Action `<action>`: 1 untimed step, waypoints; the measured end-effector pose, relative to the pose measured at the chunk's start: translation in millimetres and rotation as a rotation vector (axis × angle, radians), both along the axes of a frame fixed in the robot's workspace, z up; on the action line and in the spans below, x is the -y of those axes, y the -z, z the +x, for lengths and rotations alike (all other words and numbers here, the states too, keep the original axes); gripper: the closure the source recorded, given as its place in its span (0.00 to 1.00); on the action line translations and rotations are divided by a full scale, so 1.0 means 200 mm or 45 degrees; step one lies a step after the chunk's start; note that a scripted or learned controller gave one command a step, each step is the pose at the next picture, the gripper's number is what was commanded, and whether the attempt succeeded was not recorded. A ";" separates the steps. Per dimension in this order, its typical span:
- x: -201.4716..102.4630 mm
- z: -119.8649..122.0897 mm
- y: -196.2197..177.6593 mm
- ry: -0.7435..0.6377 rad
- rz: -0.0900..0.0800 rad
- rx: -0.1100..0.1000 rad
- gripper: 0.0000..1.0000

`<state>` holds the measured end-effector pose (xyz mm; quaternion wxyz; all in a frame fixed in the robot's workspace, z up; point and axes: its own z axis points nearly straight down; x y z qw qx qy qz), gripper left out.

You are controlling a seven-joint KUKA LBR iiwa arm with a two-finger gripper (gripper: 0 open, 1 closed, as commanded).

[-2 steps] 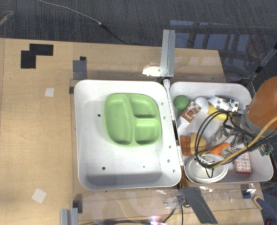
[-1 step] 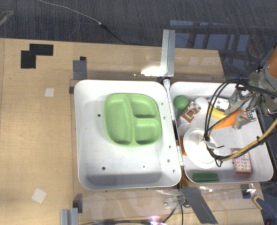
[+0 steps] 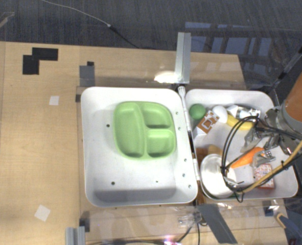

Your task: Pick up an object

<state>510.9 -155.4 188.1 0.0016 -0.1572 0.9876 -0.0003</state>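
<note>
The left bin [image 3: 135, 188] holds one thing, a green divided tray [image 3: 143, 129], lying flat near the bin's middle. The right bin [image 3: 253, 93] is crowded. Taking the white bowl [image 3: 214, 175] at its near-left corner as landmark: an orange carrot-shaped object [image 3: 245, 158] lies just right of the bowl and slightly further back, tilted; a green ball [image 3: 196, 111] sits well behind the bowl near the divider between the bins; a brown-and-white carton [image 3: 208, 121] lies just right of the ball; a white bottle-like item [image 3: 219, 114] and a yellow piece [image 3: 235, 121] lie behind and right of the bowl. A small printed packet [image 3: 263, 175] lies right of the bowl near the front wall.

The arm [image 3: 299, 103] enters from the right, above the right bin. The claw [image 3: 265, 144] sits low over the clutter right of the bowl, close to the carrot-shaped object. Black cables loop across it; whether it is released or clenched cannot be told, and no object is visibly between its tips.

Judgement: the carrot-shaped object is the likeliest target. It looks light, rigid plastic, smooth and tapered, so it may slip or roll. Best taken across its thicker middle, squarely to its long axis. Neighbouring packet and bowl rim may obstruct descent.
</note>
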 end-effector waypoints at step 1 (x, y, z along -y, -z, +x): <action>0.26 0.01 -0.08 -0.291 -0.005 0.008 1.00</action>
